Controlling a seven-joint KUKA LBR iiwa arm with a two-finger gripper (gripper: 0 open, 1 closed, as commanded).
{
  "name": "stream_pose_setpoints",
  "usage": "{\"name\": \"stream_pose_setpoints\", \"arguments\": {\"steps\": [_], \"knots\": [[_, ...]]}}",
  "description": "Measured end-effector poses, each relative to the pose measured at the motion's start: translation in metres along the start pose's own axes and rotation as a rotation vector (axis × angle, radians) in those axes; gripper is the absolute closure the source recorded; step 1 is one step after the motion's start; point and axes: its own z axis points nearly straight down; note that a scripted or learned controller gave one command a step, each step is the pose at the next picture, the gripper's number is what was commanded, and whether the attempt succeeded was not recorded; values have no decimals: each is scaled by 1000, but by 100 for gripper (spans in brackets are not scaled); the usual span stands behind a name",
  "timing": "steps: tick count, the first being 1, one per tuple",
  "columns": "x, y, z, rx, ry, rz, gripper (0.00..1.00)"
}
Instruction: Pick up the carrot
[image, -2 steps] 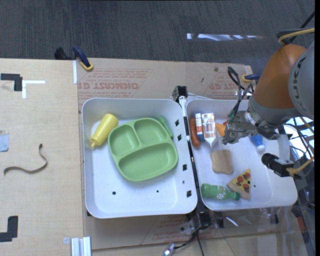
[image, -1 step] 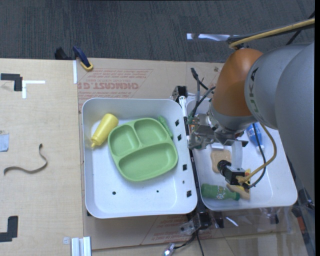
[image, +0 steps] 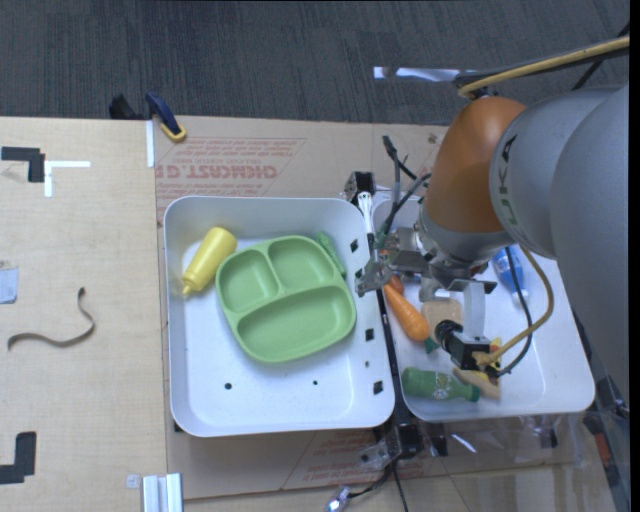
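The arm (image: 530, 170), grey with an orange band, reaches in from the right and hangs over the right bin (image: 560, 385). Its claw (image: 400, 272) sits low over that bin's left side, close to the wall between the two bins. Whether the claw is spread or pressed together cannot be told, because the wrist and cables cover it from above.

The carrot (image: 407, 311) lies in the right bin, just below the claw, slanting from upper left to lower right with its green stub toward the lower right. Its upper end reaches up under the claw's hardware; whether the two touch cannot be told. Nothing shows the carrot pinched.

Near the front of the same bin lies a green bottle (image: 440, 385) on its side. A blue object (image: 510, 270) shows partly behind the arm on the bin's far side.

The left bin (image: 200, 400) holds a green divided plate (image: 287, 297) with three compartments, tilted, and a yellow bottle (image: 207, 258) resting just beside the plate's upper left edge.

Both bins sit on cardboard on the counter (image: 70, 250), where a curved dark cord (image: 60, 330) lies well apart to the left.
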Motion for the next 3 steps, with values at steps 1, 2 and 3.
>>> {"name": "stream_pose_setpoints", "arguments": {"steps": [1,2,3], "knots": [[-50,-19,0,0,0,48,0],[-50,-19,0,0,0,48,0],[-50,-19,0,0,0,48,0]]}}
